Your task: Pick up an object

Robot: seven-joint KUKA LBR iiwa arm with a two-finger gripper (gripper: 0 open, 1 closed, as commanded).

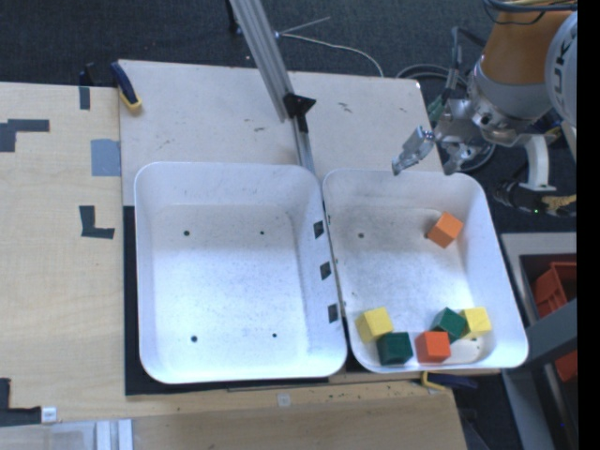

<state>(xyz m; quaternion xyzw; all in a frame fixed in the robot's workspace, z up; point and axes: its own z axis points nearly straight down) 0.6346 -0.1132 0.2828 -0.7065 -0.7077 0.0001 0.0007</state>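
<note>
Pincer (427, 155) spread, empty, above right bin's (497, 242) far rim. Orange block (445, 229) alone near far wall; likely light, rigid. Grip opposite flat faces.

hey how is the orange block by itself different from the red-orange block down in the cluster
The orange block sits alone, mid-bin toward the right wall; the red-orange block is packed among other blocks at the near edge. The orange block is lighter and tilted; the red-orange one is deeper red. Both are small cubes in the right bin.
</note>
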